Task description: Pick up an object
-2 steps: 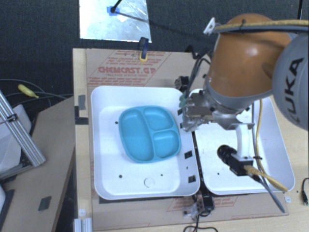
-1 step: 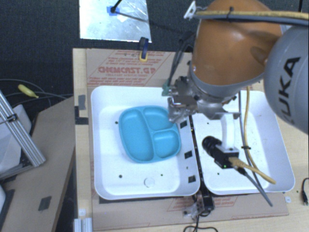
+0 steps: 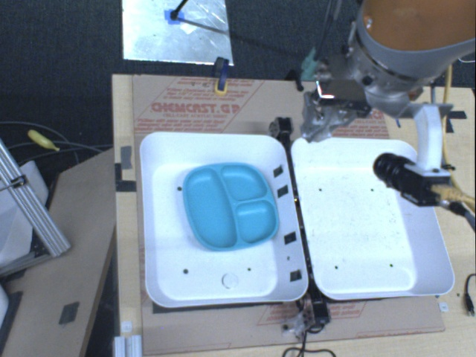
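Observation:
A blue divided plate [image 3: 229, 205] with three compartments lies flat in the middle of the left white bin [image 3: 167, 274]. My gripper [image 3: 321, 123] hangs over the far left corner of the right white bin [image 3: 424, 274], well above and to the right of the plate. The large grey and orange arm above it covers much of the gripper.
A small pale round mark or disc [image 3: 229, 280] sits near the left bin's front wall. A black camera-like unit [image 3: 405, 177] on a white bracket juts over the right bin's right side. Black clips [image 3: 290, 236] line the seam between the bins. Cardboard [image 3: 193, 103] lies under both.

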Action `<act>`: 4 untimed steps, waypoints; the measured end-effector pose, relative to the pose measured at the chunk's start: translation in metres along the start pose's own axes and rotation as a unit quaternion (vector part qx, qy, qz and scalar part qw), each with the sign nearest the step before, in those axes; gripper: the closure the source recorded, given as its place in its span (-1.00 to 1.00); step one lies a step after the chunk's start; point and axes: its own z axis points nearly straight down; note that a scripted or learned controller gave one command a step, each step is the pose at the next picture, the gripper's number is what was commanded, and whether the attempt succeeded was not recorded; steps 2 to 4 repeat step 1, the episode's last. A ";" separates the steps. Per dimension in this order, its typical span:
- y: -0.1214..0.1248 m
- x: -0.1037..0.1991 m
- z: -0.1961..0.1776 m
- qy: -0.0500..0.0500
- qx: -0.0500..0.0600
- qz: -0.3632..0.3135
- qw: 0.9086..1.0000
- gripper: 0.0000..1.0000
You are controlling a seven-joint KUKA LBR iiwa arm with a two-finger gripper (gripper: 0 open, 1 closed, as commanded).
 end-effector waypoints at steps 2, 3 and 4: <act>-0.002 0.070 0.042 -0.002 0.010 -0.003 1.000 1.00; -0.002 0.070 0.042 -0.002 0.010 -0.003 1.000 1.00; -0.002 0.070 0.042 -0.002 0.010 -0.003 1.000 1.00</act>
